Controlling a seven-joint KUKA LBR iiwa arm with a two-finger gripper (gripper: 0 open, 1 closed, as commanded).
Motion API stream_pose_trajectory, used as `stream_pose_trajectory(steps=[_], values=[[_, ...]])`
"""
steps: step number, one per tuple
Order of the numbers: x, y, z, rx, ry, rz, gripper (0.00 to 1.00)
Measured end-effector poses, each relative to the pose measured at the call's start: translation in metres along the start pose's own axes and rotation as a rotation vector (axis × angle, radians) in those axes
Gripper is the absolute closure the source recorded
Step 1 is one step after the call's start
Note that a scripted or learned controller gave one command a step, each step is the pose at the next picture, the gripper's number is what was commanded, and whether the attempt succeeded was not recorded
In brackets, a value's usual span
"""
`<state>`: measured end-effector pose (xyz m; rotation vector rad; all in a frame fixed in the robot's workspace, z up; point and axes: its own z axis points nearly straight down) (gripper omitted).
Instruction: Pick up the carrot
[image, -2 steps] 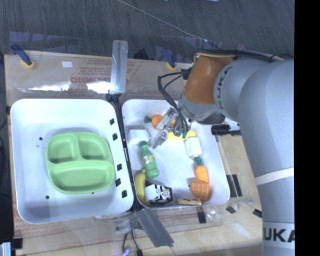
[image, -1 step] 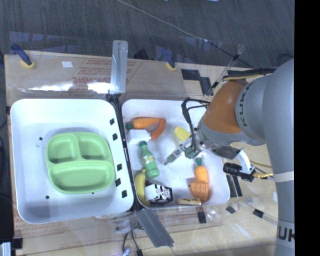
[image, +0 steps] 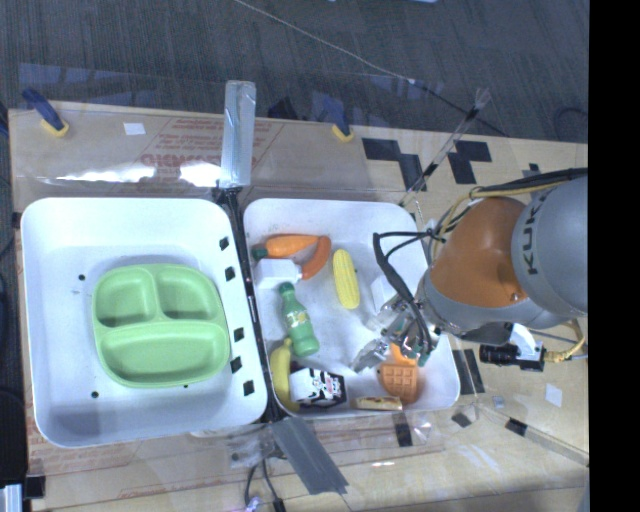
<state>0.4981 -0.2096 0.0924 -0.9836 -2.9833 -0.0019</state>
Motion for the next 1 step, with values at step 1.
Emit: stream_pose_trajectory(steps=[1], values=[[-0.0007, 0.0018, -0.0104, -0.001, -0.001, -0.005, 1.0]])
